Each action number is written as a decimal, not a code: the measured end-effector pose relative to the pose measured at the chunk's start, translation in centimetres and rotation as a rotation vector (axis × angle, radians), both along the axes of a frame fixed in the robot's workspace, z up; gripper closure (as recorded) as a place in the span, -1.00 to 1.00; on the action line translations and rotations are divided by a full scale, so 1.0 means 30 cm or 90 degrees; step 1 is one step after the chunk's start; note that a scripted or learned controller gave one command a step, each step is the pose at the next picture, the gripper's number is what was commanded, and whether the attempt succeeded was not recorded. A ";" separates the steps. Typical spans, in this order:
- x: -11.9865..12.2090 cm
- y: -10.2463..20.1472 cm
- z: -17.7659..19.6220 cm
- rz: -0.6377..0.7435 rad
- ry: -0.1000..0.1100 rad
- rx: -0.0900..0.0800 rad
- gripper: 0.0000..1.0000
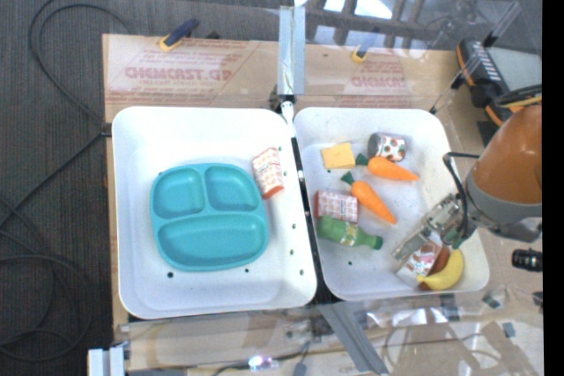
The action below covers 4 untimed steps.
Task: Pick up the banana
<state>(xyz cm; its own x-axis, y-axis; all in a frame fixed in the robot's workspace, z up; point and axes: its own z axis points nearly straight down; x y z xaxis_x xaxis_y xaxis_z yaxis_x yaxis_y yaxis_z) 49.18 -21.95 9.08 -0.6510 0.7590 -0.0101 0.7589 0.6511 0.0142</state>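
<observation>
The yellow banana (447,271) lies curved in the near right corner of the right bin (366,279). My gripper (414,247) hangs low over that corner, just left of and above the banana, with the orange-banded arm (515,167) behind it to the right. A small red and white item (426,261) lies under the gripper, touching the banana's left end. Nothing can be seen held in the gripper.
The right bin also holds two carrots (392,169) (374,201), a yellow block (337,157), a can (389,146), a red and white carton (337,206) and a green bottle (347,233). The left bin (132,189) holds a teal divided plate (211,214) and a small carton (268,173).
</observation>
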 end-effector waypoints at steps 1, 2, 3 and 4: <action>0.002 0.000 0.001 0.025 -0.001 -0.001 -1.00; -0.002 -0.003 -0.001 -0.101 0.000 0.001 -1.00; -0.002 -0.004 -0.001 -0.101 0.000 0.001 -1.00; -0.002 -0.004 -0.001 -0.101 0.000 0.001 -1.00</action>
